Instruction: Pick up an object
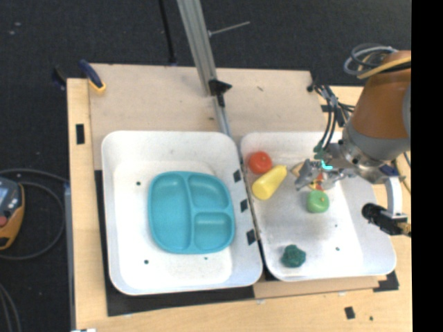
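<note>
Several small objects lie in the right bin. An orange-red ball and a yellow oblong piece sit near its left wall. A light green round object rests in the middle, and a dark green lump lies near the front edge. My gripper hangs low over the bin, just behind and above the light green object and to the right of the yellow piece. A small reddish-orange bit shows at the gripper's tip; I cannot tell what it is. The arm's wrist hides the bin's back right part.
The left bin holds a turquoise divided plate. A slanted aluminium post rises behind the bins. A clamp sits at the bench's back left corner. Cables loop by the arm.
</note>
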`<state>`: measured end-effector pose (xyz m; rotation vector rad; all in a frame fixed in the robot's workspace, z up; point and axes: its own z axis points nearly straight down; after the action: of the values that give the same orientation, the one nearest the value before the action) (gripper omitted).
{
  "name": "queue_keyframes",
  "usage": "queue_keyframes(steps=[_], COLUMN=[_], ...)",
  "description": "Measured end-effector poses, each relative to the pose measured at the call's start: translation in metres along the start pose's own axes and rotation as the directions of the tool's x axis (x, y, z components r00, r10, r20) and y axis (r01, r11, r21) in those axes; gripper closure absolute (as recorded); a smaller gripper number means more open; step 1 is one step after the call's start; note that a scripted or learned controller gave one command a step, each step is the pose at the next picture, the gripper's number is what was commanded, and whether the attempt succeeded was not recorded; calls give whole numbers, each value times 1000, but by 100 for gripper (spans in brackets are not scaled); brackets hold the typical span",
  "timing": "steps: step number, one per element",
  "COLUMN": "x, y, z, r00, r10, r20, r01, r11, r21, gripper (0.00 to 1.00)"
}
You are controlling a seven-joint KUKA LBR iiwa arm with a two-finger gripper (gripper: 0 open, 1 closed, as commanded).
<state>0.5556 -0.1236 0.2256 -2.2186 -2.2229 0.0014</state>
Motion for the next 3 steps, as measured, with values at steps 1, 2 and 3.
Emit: queue_keyframes(steps=[1,2,3], x=[0,2,11], y=[1,2,3], z=[-1,42,90], r00=[1000,1000,1000], r10=[0,1,4], r20=[0,1,0], r01=[0,-1,-4], r11=[1000,1000,1000], r21=[-2,1,2], gripper=[0,0,0])
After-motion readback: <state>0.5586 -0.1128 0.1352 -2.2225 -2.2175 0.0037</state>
